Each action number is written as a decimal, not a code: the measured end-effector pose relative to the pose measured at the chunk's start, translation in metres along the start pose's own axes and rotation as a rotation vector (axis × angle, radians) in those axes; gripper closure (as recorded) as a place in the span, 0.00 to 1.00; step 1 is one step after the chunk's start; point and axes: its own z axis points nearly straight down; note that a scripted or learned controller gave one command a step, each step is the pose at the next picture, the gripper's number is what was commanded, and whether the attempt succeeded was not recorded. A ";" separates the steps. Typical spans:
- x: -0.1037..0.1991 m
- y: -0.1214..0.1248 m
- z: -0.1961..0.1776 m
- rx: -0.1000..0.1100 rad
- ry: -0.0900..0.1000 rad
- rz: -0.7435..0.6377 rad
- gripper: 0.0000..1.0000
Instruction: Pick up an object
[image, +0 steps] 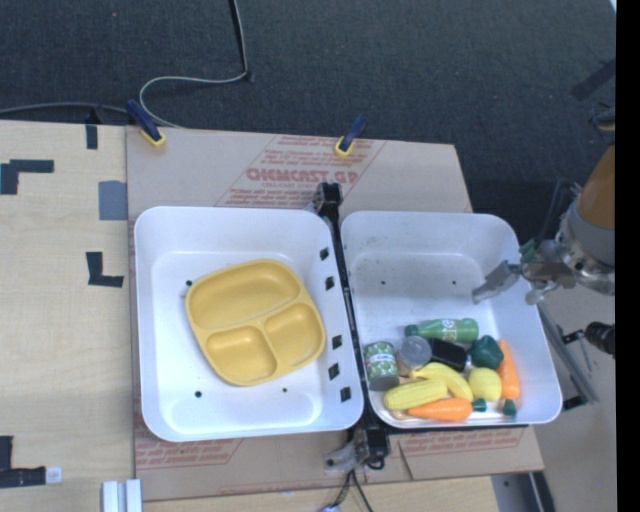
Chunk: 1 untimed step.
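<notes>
Yellow tray (255, 320), white bins (160, 300)

Two shallow white bins side by side. Left bin (160, 300): yellow three-compartment plastic plate (255, 320). Right bin (430, 240): toy foods heaped at near corner, green bottle (445, 329), yellow corn cob (415, 393), orange carrot (440, 409). Gripper (497, 280) over right bin's right side.
</notes>
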 end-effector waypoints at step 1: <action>0.078 0.020 0.118 -0.004 0.001 -0.002 0.00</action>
